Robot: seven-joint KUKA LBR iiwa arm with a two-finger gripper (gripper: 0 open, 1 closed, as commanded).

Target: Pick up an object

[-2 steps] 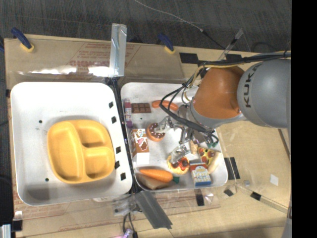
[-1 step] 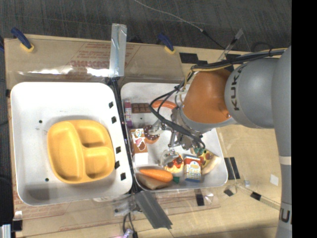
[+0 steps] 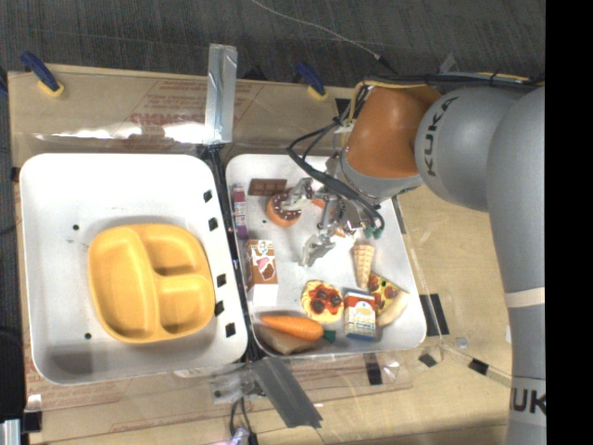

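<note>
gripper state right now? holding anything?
End effector: low over the right bin, near the donut; open or closed cannot be told, and nothing visibly held.

Arm bent in from right, jaws approx. downward, state unclear.

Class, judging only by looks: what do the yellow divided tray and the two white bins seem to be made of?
Yellow divided tray: probably moulded plastic, matte to satin, given its uniform colour and soft rounded compartment edges. White bins: likely thin formed plastic with a smooth, slightly glossy finish, given the rounded corners and faint sheen. Neither can be confirmed from the view.
</note>
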